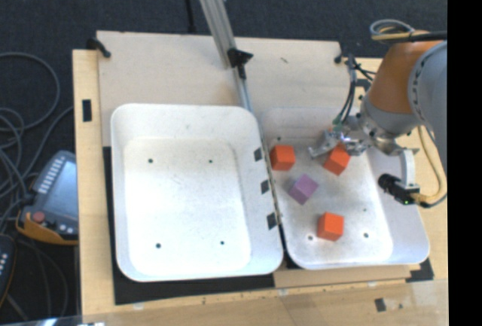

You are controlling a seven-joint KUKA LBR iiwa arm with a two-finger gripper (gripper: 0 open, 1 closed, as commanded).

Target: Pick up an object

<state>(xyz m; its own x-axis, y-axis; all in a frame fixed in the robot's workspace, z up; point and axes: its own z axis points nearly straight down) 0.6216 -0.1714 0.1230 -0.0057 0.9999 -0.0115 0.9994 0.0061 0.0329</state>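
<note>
1. Two shallow white bins are seen side by side on the table (173, 68): a left bin (135, 129) and a right bin (399, 242).
2. The arm (403, 87), grey with an orange band, is seen reaching in from the right over the upper part of the right bin.
3. The end effector (337, 145) is positioned low in the right bin, directly above and against an orange cube (337, 161); whether its fingers are parted or closed on the cube cannot be told.
4. A second orange cube (283, 157) is placed near the right bin's left wall, to the left of the end effector.
5. A purple cube (303, 188) is located in the middle of the right bin, below and between those two orange cubes.
6. A third orange cube (330, 226) is set nearer the front wall, well apart from the end effector.
7. A slanted aluminium rail (215, 4) is seen rising from between the bins.
8. Cables (30, 114) and a handheld pendant (53, 196) are seen on the floor to the left of the table.
</note>
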